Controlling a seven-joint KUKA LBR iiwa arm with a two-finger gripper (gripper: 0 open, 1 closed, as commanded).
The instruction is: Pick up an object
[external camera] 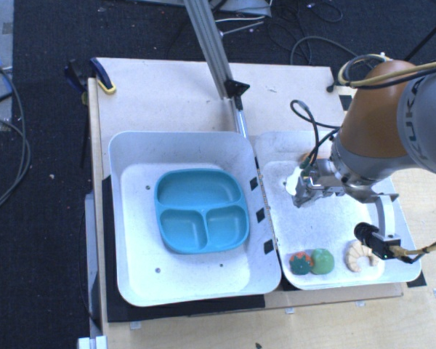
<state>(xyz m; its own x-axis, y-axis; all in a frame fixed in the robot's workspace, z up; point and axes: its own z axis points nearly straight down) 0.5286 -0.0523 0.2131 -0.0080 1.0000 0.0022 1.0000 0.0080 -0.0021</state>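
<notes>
1. The pincer (302,189) hangs over the far left part of the right bin (327,220), over bare white floor. From where I stand I cannot tell whether it is spread or pressed together. If it drops straight down here, I'd expect it to close on nothing.
2. The things to pick lie along that bin's near edge: a green round thing (323,261) touching a small teal and orange piece (299,263), and a cream ridged piece (359,257) just beside them. They are well apart from the pincer.
3. The green one looks smooth and round, so a squeeze off its middle could squirt it away or roll it.
4. Going for the touching pair risks catching both, or nudging one.
5. All three sit close to the bin's wall, so a low approach might strike the rim.
6. The blue divided plate (202,211) in the left bin (131,195) looks wide and shallow, likely a poor thing to pinch.
</notes>
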